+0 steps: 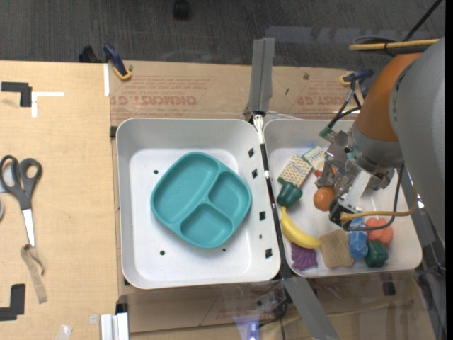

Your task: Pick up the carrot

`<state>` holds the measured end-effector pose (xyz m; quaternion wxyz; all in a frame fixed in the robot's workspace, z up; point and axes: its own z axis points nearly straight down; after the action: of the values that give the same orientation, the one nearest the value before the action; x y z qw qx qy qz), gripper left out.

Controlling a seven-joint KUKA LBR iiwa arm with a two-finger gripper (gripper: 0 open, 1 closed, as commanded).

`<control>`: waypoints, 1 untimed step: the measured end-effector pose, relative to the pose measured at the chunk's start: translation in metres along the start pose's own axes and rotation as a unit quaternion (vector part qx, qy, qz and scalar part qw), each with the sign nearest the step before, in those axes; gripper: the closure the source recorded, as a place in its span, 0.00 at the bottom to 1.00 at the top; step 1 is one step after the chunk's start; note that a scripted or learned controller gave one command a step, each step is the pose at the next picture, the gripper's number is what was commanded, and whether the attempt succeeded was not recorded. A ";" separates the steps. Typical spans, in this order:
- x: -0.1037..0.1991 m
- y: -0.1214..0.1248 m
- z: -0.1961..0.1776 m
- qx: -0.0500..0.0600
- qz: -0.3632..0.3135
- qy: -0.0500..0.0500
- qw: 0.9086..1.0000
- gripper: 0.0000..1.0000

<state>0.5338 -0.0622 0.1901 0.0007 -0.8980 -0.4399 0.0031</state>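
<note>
One bench [56,190]: pale wood top, carries both bins; brown cardboard under and behind them.
Arm [386,112]: grey with orange band, comes in from the right, bent down over the right bin.
Left bin [127,211]: white, shallow, holds only the plate.
Right bin [290,137]: white, touching the left bin's right wall, full of toy food.
Plate [202,200]: teal, three compartments, middle of left bin, turned at an angle.
Scissors [21,183]: grey handles, on the bench far left, well apart from the bins.
Banana [297,234]: yellow, left side of right bin, lying at a slant.
Bread slice [336,250]: tan, near edge of right bin, just right of the banana's tip.
Cracker [294,170]: pale square with a grid, tilted, far-left part of right bin.
Grapes [304,259]: purple, near-left corner, below the banana.
Green piece [288,193]: between cracker and banana.
Gripper [340,186]: low over the middle of the right bin, just right of the orange ball; opening cannot tell, nothing seen held.
Carrot [381,229]: orange-red body with green end toward the near edge, near-right corner of right bin, right of the gripper, apart from it.
Blue piece [358,243]: between bread slice and carrot.
Orange ball [322,199]: round, just beside the gripper's left side.
</note>
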 end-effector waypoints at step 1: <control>-0.097 0.036 0.014 0.001 0.151 0.000 0.989 1.00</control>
<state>0.5029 -0.1606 0.1767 0.0014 -0.9541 -0.2994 0.0032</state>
